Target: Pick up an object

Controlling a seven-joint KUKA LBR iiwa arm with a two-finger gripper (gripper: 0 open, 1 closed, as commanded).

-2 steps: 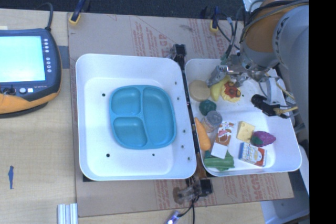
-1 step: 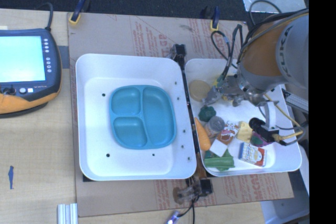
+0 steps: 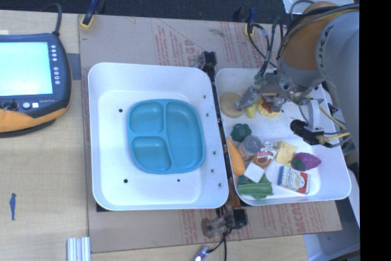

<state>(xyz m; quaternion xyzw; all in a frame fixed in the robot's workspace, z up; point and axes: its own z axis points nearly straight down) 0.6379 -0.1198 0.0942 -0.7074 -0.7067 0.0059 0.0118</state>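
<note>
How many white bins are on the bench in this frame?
2. The left bin holds a blue divided plate; the right bin holds the pile of small objects, with the gripper over its far end.

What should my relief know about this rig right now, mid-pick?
Gripper: down at the back of the right bin, beside a tan disc and a yellow-red toy; grip state unclear.
Things: the right bin also has a green toy, carrot, purple piece and small packets. The left bin has a blue tray.
Done: no pick confirmed.
Left: grasp one thing and lift it.
</note>
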